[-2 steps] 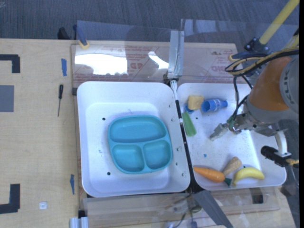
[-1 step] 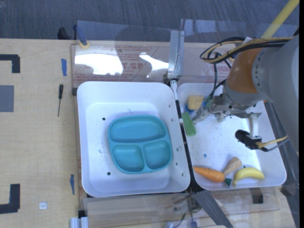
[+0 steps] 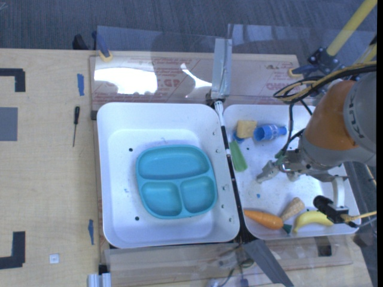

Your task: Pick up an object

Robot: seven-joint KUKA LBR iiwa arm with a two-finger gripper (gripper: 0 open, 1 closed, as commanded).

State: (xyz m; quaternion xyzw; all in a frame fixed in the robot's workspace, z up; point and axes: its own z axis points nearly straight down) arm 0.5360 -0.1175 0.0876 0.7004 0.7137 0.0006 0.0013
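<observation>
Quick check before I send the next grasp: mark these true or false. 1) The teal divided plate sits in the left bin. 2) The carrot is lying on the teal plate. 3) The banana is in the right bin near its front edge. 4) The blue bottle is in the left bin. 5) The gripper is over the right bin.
1) True. The teal divided plate lies in the left bin.
2) False. The carrot lies in the right bin, by its front edge.
3) True. The banana lies near the front edge, beside a tan bread-like piece.
4) False. The blue bottle is in the right bin, next to a yellow sponge.
5) True. The gripper hangs over the right bin's middle.
</observation>
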